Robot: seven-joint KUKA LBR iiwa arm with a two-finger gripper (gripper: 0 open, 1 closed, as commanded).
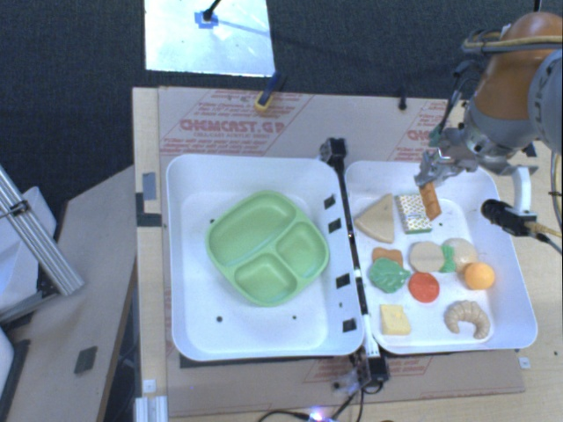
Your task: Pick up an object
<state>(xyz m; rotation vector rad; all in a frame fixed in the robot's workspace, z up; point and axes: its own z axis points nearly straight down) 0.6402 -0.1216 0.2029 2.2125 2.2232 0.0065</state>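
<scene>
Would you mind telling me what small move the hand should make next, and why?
Probably a short straight lift. The hand hangs over the back of the right bin, and a thin brown piece seems to hang between its fingers, just above the checkered cracker. Rising would show whether the grip holds.

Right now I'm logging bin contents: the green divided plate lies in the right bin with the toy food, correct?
Not quite. The camera view shows the green divided plate alone in the left bin; the toy food, such as the croissant and orange, is in the right bin.
</scene>
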